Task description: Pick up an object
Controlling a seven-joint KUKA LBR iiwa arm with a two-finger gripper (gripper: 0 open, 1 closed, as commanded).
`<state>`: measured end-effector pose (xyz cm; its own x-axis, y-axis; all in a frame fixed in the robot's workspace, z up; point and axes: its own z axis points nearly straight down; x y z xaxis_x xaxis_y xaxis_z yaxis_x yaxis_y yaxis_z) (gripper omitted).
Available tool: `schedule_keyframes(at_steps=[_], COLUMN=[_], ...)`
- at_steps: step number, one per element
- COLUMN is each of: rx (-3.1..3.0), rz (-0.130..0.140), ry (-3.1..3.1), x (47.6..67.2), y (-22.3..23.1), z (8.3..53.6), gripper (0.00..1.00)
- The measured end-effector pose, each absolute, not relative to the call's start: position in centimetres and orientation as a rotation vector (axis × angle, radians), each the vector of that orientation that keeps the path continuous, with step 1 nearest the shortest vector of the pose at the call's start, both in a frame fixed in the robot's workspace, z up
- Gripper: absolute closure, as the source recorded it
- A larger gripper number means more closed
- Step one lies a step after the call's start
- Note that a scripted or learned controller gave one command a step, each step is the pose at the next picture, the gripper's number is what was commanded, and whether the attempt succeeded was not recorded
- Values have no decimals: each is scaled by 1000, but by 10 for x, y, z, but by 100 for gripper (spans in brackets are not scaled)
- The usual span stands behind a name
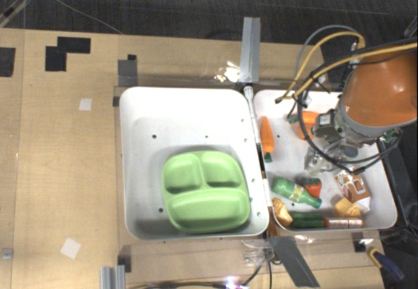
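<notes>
The right bin (390,212) holds several small items. An orange carrot (266,136) lies along its left wall. A green bottle (297,192) lies near the middle, with a small red piece (315,184) at its right end. My gripper (319,165) hangs under the orange-banded wrist, just above the red piece and the bottle's right end. An orange object (308,121) sits at the back, partly hidden by cables and the arm. I see nothing held in the gripper.
The left bin (140,118) carries a green divided plate (206,191) at its front. Along the right bin's front lie a dark green stick (307,219), a copper-coloured tube (344,222) and tan pieces (281,208). A white and brown carton (353,185) sits at the right.
</notes>
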<state>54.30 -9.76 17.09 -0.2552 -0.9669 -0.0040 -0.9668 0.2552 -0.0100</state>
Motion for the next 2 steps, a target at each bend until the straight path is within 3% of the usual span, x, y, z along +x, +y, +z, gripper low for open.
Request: schedule_keyframes(at_steps=[1,2], rx=[-1949,-2051], rz=[-7,-10], ry=[2455,2363], x=[582,618], y=[-171,-96], z=[166,227], gripper=[100,100])
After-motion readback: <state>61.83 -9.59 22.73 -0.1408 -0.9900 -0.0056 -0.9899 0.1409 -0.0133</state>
